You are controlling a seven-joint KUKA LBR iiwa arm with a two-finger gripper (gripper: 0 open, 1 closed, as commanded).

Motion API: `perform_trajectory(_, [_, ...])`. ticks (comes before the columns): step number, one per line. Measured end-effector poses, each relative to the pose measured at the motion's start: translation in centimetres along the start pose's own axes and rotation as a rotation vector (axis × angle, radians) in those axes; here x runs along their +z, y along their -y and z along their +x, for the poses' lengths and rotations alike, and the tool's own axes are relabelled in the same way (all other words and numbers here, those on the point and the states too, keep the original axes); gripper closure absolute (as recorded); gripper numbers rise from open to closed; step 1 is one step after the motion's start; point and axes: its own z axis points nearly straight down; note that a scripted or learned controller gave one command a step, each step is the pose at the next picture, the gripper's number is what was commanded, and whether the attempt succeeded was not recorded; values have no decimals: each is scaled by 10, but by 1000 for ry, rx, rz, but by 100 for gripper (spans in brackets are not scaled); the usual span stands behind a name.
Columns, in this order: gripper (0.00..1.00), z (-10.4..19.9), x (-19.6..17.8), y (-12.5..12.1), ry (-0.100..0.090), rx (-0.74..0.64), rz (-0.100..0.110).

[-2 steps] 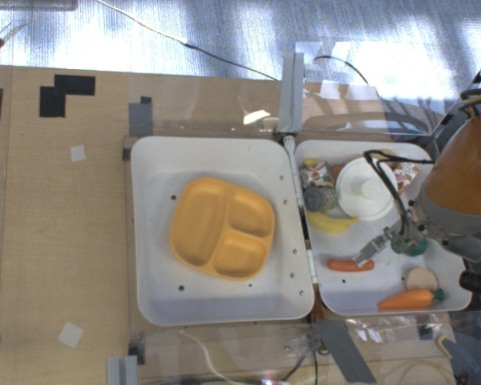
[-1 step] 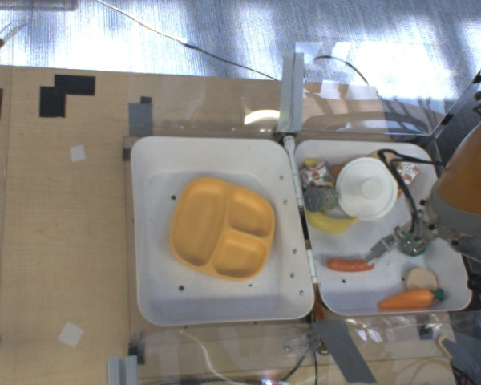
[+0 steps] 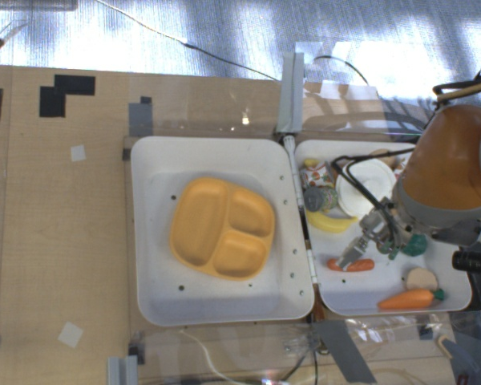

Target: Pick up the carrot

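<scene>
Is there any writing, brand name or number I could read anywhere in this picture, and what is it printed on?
No text can be read.
The small packet at the far left of the right bin has coloured print, too small and blurred to read.
The black blocks on the bench are plain shapes, not letters.
The yellow tray and carrot bear no marks.

orange carrot [image 3: 405,299], yellow tray [image 3: 222,228], white bins [image 3: 224,311]

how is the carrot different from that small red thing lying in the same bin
The carrot is orange, thicker and longer, with a green stem end; the small red thing is slimmer and shorter. The carrot lies near the bin's front edge; the red thing lies under the pincer. Both lie flat, roughly left-right.
</scene>
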Motion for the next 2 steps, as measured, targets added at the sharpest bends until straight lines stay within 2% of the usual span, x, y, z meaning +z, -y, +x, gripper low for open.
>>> perform_trajectory(1, [0, -3, -11, 3, 2, -486, 0])
perform_trajectory(2, [0, 38, 0, -46, -1, -385, -1])
